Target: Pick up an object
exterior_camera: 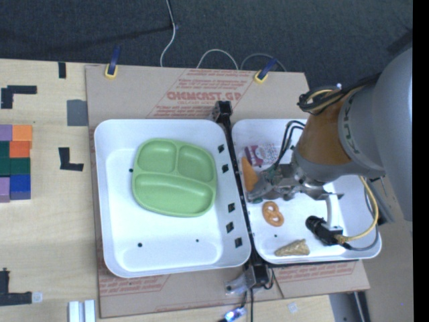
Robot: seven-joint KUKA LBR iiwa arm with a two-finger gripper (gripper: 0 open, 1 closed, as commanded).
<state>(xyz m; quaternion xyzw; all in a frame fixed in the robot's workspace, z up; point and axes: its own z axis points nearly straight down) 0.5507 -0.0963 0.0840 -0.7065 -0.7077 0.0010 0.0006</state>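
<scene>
The gripper point(265, 185) reaches low into the right bin point(355, 250) near its left wall, and whether its fingers are spread or pressed together cannot be told from this slant. An orange piece point(249, 173) lies just beside it, perhaps touching, with a pretzel point(272, 213) just below and a tan lump point(293, 248) nearer the front rim. The left bin point(114, 247) holds a green divided plate point(175, 178).
</scene>
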